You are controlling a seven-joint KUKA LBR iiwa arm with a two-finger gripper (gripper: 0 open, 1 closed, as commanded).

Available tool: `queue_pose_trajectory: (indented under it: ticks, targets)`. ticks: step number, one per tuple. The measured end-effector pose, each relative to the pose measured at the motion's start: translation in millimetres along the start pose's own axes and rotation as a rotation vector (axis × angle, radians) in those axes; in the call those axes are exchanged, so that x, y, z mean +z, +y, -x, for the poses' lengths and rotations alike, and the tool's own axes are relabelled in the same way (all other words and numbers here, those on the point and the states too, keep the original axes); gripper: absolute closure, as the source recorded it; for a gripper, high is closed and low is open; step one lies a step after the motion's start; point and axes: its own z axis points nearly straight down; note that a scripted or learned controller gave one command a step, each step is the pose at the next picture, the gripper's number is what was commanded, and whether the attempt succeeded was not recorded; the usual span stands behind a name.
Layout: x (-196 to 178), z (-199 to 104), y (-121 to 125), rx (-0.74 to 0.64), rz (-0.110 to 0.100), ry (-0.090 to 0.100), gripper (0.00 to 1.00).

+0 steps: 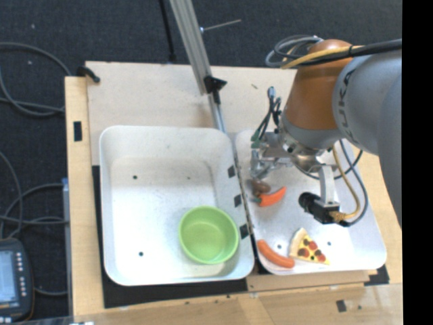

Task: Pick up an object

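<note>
- Camera view, layout: two white bins sit side by side on the bench, the left bin [122,181] and the right bin [358,239], with the arm [352,73] reaching in from three o'clock and bending down over the right one.
- Camera view, left bin: a green bowl [208,233] stands upright at about five o'clock in this bin, close to the wall it shares with the other.
- Camera view, right bin: an orange carrot-like piece [272,196] lies at about nine o'clock in the bin, near the shared wall; a toy sausage [276,254] lies at seven o'clock by the front rim, and a toy pizza slice [309,247] lies just beside it toward three o'clock, apart from the carrot.
- Camera view, gripper: the gripper [260,181] hangs low directly over the carrot's left end, with a small brownish thing at its tip. Whether its fingers are spread or closed I cannot tell, nor whether anything sits between them, since the wrist hides them from above.
- Progress, as a judgement: the approach looks done, with the tool brought down onto or just above the carrot, the likely target. A confirmed grasp and the lift out of the bin are not yet shown; every object appears to rest on a bin floor.
</note>
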Motion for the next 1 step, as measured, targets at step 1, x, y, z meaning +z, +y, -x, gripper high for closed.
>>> queue_pose_trajectory:
  ticks: [1]
  targets:
    - [6.4,-53.1,-2.2,0.000,-0.003,0.000,1.00]
